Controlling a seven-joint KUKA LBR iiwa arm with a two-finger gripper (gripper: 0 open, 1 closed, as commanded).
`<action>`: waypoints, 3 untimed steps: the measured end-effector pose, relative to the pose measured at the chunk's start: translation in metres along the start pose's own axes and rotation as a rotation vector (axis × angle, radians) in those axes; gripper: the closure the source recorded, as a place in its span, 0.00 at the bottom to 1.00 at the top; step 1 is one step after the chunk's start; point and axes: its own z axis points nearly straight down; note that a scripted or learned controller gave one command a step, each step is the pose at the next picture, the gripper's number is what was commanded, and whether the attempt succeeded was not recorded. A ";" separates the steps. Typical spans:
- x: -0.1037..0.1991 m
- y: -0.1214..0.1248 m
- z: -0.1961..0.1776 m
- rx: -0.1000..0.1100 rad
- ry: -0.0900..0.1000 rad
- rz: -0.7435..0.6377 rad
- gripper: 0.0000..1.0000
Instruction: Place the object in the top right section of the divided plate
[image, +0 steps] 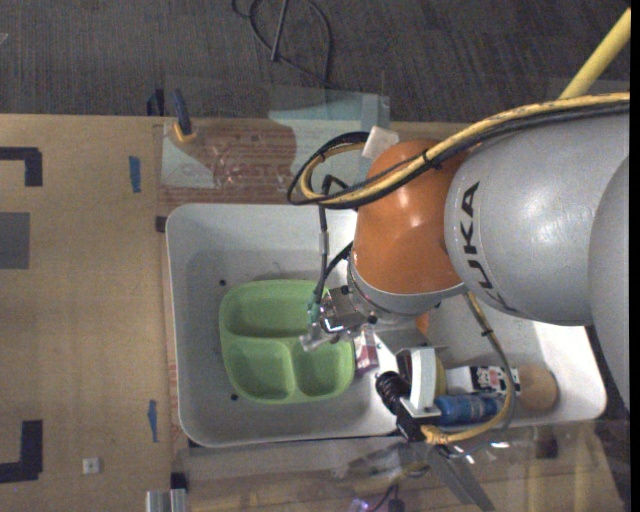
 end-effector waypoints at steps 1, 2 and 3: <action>-0.028 0.000 -0.034 -0.004 -0.001 0.000 1.00; -0.002 0.000 -0.013 0.000 0.000 -0.110 1.00; -0.020 0.012 -0.015 -0.005 -0.001 -0.272 1.00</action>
